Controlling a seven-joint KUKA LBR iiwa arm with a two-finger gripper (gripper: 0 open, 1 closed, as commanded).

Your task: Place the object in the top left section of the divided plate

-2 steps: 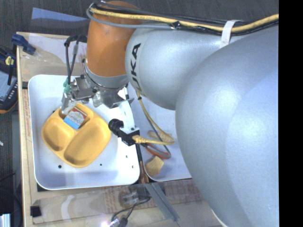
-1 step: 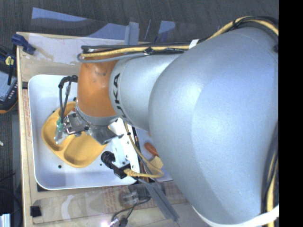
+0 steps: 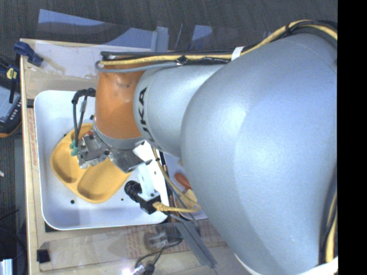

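Note:
A yellow divided plate lies in the left white bin, with two of its sections showing at the left and bottom. My gripper hangs low over the middle of the plate, below the orange wrist band. The wrist and arm hide the plate's right side. A small orange-red object peeks out beside the arm, to the right of the plate.
The big grey arm covers the right half of the view and the second bin. Black cables loop off the wrist over the bin. A black and yellow device sits at the left edge, outside the bench.

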